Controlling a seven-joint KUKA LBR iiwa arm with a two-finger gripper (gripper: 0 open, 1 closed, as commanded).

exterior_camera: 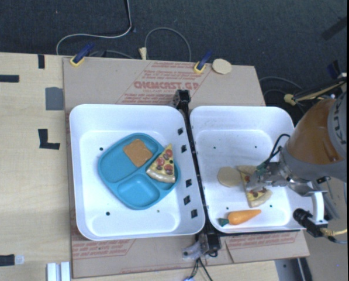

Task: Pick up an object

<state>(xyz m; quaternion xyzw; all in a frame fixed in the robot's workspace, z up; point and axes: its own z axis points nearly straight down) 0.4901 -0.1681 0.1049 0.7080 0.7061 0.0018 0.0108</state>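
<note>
In the camera view, the arm [317, 142] reaches in from the right and sets its tool [258, 183] low in the right bin [238, 119], directly over a toy pizza slice [257, 195], probably the thing picked for lifting. Whether the tool is clenched or released cannot be told here. A pale round piece [227, 177] lies just beside it, and a toy carrot [241, 217] sits nearer the front wall. The left bin [83, 174] holds a blue tray [120, 183] carrying a brown square [138, 152] and another pizza slice [163, 166], well apart from the arm's work.
</note>
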